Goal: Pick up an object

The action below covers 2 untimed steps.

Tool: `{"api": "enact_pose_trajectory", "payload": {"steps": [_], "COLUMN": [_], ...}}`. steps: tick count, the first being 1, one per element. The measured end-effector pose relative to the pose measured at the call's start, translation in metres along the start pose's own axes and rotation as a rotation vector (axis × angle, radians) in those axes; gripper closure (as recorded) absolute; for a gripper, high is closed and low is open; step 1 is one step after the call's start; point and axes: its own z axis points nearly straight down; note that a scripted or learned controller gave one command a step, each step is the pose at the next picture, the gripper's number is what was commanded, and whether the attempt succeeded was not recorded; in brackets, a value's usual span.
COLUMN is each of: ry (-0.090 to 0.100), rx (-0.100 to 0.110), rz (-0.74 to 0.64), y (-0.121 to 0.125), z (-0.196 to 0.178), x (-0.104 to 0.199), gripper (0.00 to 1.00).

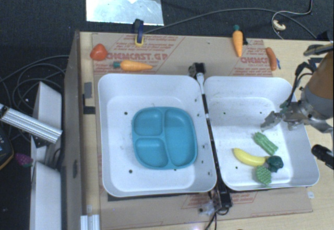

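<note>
In the right bin [245, 88] lie a yellow banana [248, 157], a light green ridged piece [265, 143], a green textured piece [263, 175] and a small dark teal piece [275, 162], all near the front right corner. My gripper [282, 120] hangs at the bin's right side, just above and behind the light green piece, with its fingers spread and nothing between them. The grey arm [319, 93] comes in from the right.
The left bin [117, 93] holds a blue divided plate [164, 137]. On the bench behind the bins lie toy carrots [132, 65] [238, 41] [271, 58] and a red piece [98, 52]. A black divider clamp [198, 71] sits between the bins.
</note>
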Motion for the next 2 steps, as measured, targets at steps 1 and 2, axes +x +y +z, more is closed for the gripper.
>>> {"api": "enact_pose_trajectory", "payload": {"steps": [1,2], "ry": [0.000,0.000], "rx": [0.000,-0.003], "rz": [0.000,-0.002], "y": [-0.011,-0.010], "z": [0.057,0.046], "x": [0.013,0.013], "gripper": [0.00,1.00]}}
